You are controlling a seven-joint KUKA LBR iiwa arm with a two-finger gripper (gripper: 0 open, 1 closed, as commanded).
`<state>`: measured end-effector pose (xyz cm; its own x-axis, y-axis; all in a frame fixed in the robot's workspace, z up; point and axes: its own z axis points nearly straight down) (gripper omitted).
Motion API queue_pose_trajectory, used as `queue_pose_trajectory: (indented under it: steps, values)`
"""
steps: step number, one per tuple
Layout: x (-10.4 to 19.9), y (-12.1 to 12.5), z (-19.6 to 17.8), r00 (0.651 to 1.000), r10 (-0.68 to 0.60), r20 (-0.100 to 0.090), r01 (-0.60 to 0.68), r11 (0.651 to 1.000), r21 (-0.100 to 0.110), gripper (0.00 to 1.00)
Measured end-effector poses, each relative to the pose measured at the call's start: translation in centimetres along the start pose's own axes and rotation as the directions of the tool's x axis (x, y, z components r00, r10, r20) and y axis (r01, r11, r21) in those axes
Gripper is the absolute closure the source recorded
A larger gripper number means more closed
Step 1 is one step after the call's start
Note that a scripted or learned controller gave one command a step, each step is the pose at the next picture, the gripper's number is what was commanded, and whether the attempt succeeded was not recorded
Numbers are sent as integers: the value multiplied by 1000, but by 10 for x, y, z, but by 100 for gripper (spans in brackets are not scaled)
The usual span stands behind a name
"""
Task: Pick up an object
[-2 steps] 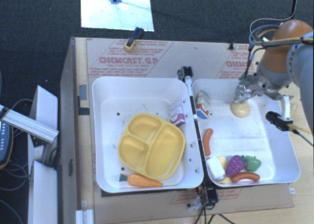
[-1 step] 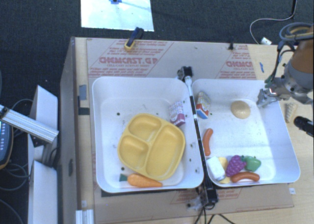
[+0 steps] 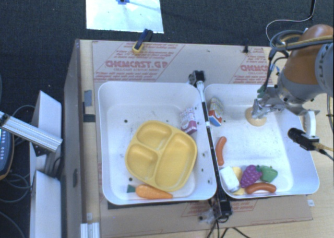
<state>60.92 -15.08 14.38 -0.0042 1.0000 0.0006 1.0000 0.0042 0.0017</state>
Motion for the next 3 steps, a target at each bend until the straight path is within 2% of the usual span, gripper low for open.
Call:
queue_pose_trajectory:
  steps: [1,2,3]
  values:
    - [-57,-9,60,1000,4,2,-4,1000,2,100]
    - [-56,4,59,1000,0,2,0,1000,-1,100]
    - [-49,5,59,1000,0,1,0,1000,-1,100]
